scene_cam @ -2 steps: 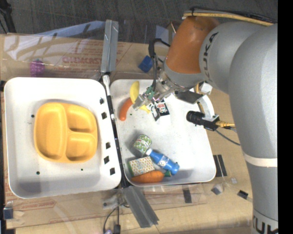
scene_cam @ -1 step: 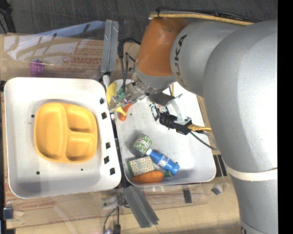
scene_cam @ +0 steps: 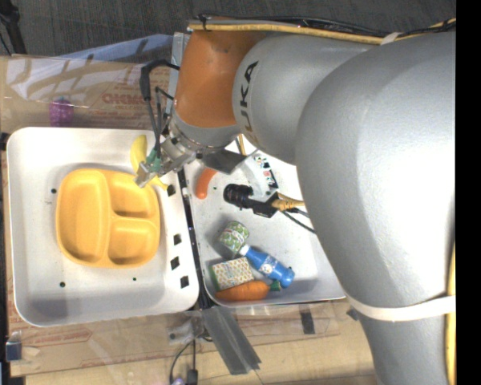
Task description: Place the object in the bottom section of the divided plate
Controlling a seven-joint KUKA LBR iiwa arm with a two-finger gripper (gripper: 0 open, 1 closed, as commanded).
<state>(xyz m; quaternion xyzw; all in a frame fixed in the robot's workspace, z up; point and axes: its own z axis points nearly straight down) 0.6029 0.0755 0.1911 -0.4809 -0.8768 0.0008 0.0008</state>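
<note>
While the claw (scene_cam: 150, 169) hangs at the yellow divided plate's (scene_cam: 108, 215) upper-right rim, grip state cannot be told, banana (scene_cam: 138, 148) just above it

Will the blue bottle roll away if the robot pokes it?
Probably yes. The blue bottle looks round and lies on its side, so a poke might roll it. The carrot and the bin wall sit close and would likely stop it.
</note>
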